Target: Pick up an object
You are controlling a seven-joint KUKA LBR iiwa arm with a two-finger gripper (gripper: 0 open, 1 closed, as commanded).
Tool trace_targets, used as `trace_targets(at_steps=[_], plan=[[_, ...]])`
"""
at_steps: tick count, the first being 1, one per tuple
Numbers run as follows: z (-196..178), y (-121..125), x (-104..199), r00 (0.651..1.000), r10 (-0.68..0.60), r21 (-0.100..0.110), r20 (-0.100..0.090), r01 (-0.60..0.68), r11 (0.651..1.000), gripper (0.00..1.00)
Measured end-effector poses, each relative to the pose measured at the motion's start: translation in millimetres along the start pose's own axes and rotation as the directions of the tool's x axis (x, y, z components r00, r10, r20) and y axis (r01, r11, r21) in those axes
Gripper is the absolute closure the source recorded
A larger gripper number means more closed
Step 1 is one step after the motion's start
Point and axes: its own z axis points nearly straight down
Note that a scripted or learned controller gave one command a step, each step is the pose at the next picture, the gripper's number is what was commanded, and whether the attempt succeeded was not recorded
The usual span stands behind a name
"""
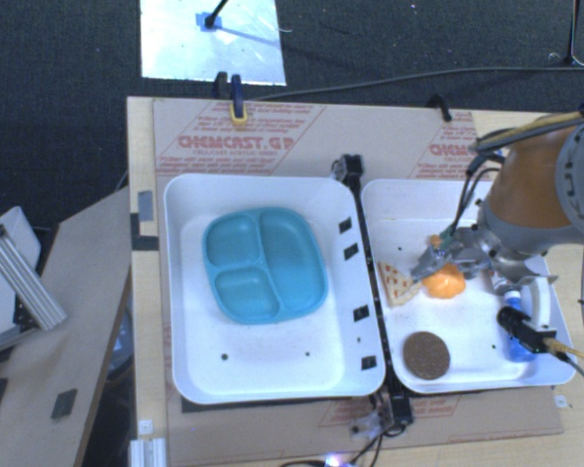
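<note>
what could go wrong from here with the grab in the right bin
The gripper sits right where the orange object and the waffle-like wedge lie close together, so it may nudge or catch the wrong one. The rounded orange object could also slip away. The arm hides part of the bin.

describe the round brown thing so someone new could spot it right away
Look at the right-hand white bin, the one the arm reaches into. Near its front edge lies a flat brown disc, like a cookie. It is the bin's one round, dark item, in front of the orange object and the waffle-patterned wedge.
</note>
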Motion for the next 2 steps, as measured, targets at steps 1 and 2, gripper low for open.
trace_targets(at_steps=[1, 2], plan=[[-12.6, 1.2, -0.2, 1.0, 0.0, -0.004, 0.001, 0.0, 1.0, 1.0], [-76.8, 0.2, -0.7, 1.0, -0.003, -0.009, 0.002, 0.003, 1.0, 1.0]])
